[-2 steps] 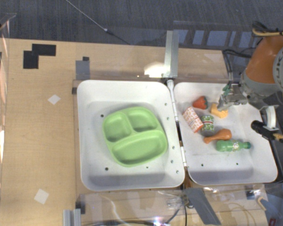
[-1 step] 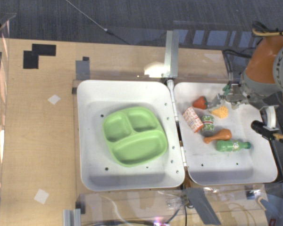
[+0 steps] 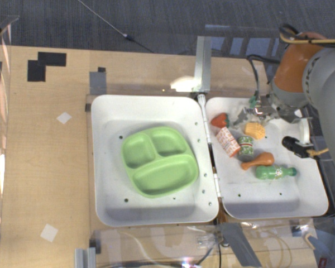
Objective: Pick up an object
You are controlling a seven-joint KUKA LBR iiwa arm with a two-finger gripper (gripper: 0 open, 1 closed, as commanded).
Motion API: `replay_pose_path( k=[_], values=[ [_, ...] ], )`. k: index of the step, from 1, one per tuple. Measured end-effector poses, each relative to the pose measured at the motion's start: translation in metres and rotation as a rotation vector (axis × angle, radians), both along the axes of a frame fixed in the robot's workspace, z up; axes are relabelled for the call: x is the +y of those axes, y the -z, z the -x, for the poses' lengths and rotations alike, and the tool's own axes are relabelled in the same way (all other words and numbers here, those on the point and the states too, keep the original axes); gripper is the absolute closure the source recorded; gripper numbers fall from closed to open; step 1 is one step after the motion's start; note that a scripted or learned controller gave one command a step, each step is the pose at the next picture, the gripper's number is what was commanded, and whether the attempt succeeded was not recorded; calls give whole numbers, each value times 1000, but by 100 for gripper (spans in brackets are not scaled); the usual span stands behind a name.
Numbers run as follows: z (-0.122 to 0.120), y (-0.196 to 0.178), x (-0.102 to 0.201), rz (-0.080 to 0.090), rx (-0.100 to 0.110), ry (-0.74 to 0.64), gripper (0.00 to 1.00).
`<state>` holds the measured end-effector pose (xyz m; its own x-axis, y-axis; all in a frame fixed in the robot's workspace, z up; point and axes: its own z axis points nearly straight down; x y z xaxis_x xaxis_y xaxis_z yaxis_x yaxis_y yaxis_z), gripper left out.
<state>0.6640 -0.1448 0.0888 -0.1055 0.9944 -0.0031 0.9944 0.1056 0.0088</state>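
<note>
The right bin (image 3: 279, 197) holds several small items. A red toy vegetable (image 3: 219, 120) lies at its far left, with a red-and-white packet (image 3: 228, 142) and a small green can (image 3: 245, 145) just in front of it. A yellow corn piece (image 3: 255, 130) lies near the back. An orange drumstick (image 3: 258, 160) and a green bottle (image 3: 274, 172) lie toward the front. My gripper (image 3: 257, 112) hangs at the back of this bin, directly behind the corn piece and very close to it. Nothing is visibly held.
The left bin (image 3: 106, 205) carries a green divided plate (image 3: 159, 161) in its middle. A metal divider (image 3: 207, 144) separates the two bins. The grey arm with its orange band (image 3: 293, 66) comes in from the upper right over the right bin's back corner.
</note>
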Motion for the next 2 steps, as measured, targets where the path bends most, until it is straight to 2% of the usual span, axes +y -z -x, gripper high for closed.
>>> replay_pose_path(
  k=[1,2],
  values=[
    [-2,-13,2,1,-6,-6,100],
    [22,-117,47,-2,1,12,100]
  ],
)
